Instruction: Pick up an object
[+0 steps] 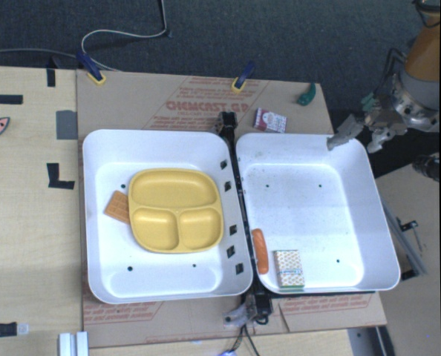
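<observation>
While hand [352, 133] hovers at right bin [369, 199] corner; grip unclear | hotdog [260, 250] inside

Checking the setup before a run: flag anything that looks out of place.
A small packet lies on the cardboard behind the right bin, outside both bins. A tan piece is partly tucked under the yellow tray.
</observation>
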`<state>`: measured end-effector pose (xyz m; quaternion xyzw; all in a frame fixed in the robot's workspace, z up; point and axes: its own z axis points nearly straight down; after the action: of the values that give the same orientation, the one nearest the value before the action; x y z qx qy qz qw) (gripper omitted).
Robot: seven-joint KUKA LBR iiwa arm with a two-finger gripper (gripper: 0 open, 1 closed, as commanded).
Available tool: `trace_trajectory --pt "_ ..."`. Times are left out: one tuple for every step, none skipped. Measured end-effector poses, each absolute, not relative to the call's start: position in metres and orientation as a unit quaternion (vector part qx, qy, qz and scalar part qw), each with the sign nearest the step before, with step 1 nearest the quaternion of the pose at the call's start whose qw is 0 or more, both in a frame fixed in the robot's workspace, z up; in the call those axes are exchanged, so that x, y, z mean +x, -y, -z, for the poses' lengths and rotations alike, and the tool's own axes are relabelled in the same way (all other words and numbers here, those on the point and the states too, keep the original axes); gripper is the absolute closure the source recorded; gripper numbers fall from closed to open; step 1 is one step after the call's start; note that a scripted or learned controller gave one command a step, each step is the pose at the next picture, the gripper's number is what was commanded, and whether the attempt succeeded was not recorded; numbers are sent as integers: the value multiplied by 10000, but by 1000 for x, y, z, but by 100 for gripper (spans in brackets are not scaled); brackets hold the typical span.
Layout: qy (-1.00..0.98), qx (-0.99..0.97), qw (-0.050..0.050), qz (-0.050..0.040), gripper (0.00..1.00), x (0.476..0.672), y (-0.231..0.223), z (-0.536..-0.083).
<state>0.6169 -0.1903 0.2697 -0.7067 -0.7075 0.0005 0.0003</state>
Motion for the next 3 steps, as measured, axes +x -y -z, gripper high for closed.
trace_trajectory --pt "7075 -7067 27 -15 0 607 179 -106" --pt "7078 -7064 11 -5 100 608 179 -118" --pt "7081 -7061 15 -8 100 608 179 -127"
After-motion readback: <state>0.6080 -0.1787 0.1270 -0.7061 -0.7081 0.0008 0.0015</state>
